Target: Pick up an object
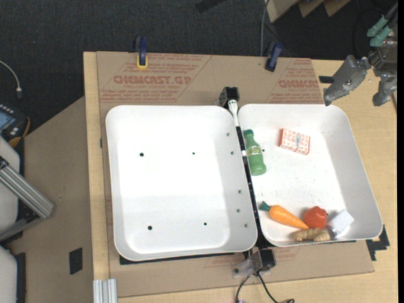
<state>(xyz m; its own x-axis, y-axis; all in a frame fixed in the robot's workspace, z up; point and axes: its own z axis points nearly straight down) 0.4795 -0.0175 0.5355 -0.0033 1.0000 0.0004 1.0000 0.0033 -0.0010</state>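
Two shallow white plastic bins were seen side by side on a brown cardboard-covered bench (189, 74), viewed from above at a slant. The left bin (126, 131) was marked by a few small dark dots on its floor. All the objects were gathered in the right bin (353, 163), so any pick had to be made there.

A green plastic bottle (254, 153) was laid lengthwise against that bin's left wall. A small red-and-white patterned box (295, 141) was placed apart from it, toward the far side. Along the near edge, a cluster was formed: an orange toy carrot (284, 216), a red rounded toy like a tomato (316, 216), a tan knobbly root-like piece (310, 235) and a small white block (341, 223), all close together or touching.

The grey two-finger gripper (360, 84) was held above the bench beyond the right bin's far right corner, well apart from every object. Its fingers (341, 84) were spread apart, and nothing was held between them. The box, lying alone, was judged the easiest target; the crowded cluster was judged harder to grip cleanly.
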